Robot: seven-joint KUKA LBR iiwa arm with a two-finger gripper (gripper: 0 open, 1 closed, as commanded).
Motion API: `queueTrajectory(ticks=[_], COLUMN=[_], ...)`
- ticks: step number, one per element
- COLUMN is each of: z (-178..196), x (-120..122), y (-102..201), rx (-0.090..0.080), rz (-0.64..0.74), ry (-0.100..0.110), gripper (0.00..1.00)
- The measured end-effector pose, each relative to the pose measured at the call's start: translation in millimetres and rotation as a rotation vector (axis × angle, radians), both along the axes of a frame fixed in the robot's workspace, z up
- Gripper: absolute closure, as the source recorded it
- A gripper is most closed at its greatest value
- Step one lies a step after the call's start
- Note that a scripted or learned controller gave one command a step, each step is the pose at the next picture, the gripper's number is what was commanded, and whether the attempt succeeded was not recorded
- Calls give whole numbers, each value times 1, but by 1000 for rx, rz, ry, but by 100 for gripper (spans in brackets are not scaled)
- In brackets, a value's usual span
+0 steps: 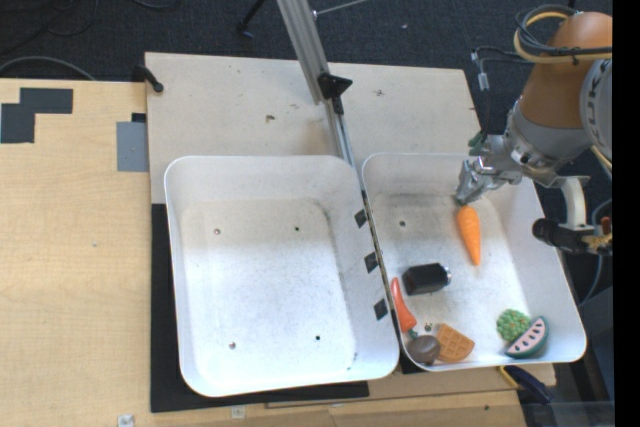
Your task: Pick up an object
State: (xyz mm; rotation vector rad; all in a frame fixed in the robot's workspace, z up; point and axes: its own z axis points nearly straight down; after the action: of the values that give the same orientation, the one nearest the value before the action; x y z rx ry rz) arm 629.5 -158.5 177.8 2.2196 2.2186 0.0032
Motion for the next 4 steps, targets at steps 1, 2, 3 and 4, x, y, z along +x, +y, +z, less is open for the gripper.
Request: queueTrajectory(ticks=[1, 2, 3, 4], z=[54, 74, 77, 78], x=[1, 1, 1, -13], y=[-1, -3, 44, 96], rx=[0, 1, 1, 3], rz=[1, 2, 2, 4], ry=[-1, 3, 7, 8], gripper=[100, 100, 100, 100])
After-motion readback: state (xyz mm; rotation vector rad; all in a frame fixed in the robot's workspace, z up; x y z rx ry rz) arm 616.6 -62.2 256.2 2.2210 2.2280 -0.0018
